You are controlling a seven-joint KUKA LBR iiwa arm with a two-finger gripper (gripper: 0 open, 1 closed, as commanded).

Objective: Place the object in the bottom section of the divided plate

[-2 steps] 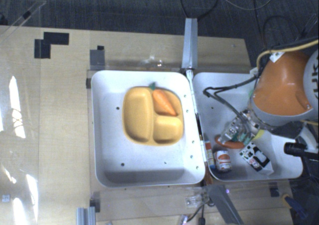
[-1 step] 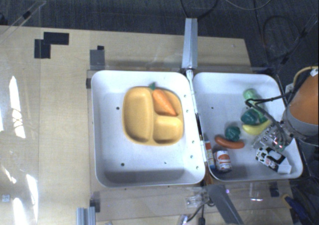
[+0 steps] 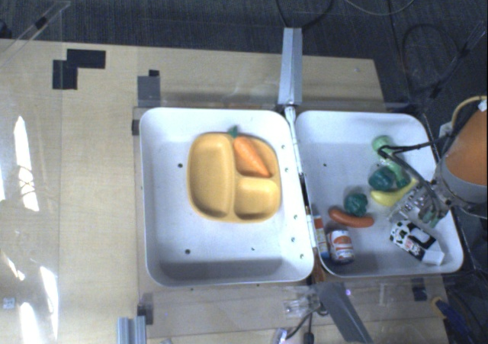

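Observation:
A yellow divided plate (image 3: 229, 176) lies in the left bin (image 3: 164, 243). It has one long section on the left and two smaller ones on the right. An orange carrot (image 3: 252, 155) rests in the upper right section. My gripper (image 3: 422, 208) hangs low over the right side of the right bin (image 3: 335, 133), just above a black and white box (image 3: 414, 242) and right of a yellow object (image 3: 387, 197). Nothing can be made out in its grasp.
The right bin also holds a green object (image 3: 383, 145), a teal object (image 3: 387, 178), a small teal piece (image 3: 355, 202), a red sausage (image 3: 351, 218) and a small can (image 3: 341, 245). The arm's orange band (image 3: 465, 148) sits over the bin's right rim.

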